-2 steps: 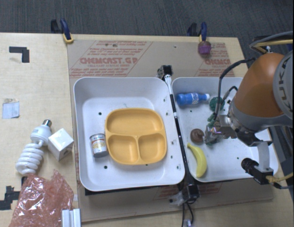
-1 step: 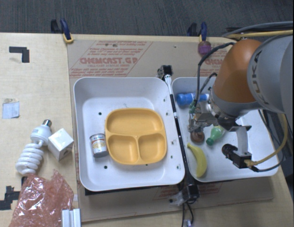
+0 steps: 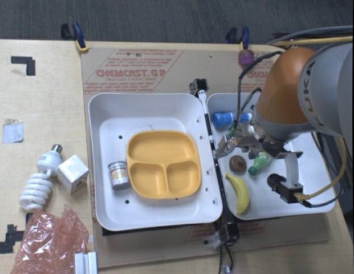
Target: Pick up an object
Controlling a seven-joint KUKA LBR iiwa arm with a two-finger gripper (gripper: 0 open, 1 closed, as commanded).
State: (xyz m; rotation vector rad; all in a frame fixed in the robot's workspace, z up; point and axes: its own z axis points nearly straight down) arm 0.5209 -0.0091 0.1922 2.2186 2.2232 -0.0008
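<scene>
Several small objects lie in the right bin (image 3: 319, 207), the banana (image 3: 240, 193) nearest its front: probably light, smooth and slightly soft, best pinched mid-length across its width; gripper (image 3: 249, 143) state cannot be told.

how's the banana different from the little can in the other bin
The banana is yellow, long and curved, lying flat; the can is short, cylindrical and silvery with a label, standing upright. The banana lies in the right bin near its front edge; the can stands in the left bin, right beside the yellow divided tray. Both are small items resting on white bin floors.
</scene>
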